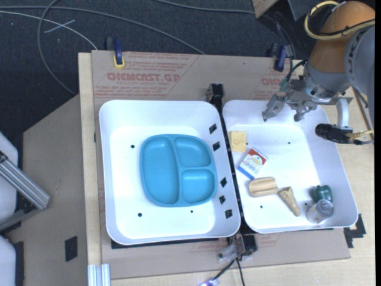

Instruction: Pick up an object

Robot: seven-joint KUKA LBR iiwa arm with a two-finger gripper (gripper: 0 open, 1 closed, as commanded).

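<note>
**Approach phase: select and descend on a target**

My two-finger gripper [284, 108] hangs above the far edge of the right white bin [339, 159], fingers spread apart and holding nothing. No object lies under it, so I judge that I must travel toward the near half before descending.

Right bin contents:
- pale yellow square block [238, 140], near the dividing wall
- small red-white-blue printed packet [252, 162]
- tan bread-roll shape [262, 186], beside a tan wedge [290, 201]
- green-and-silver can [320, 203], in the near right corner

The roll stands clear of the walls: best candidate. Centre over it and align the fingers across its short axis.

Left white bin [119, 177] contents: one blue three-compartment plastic plate [177, 169].
</note>
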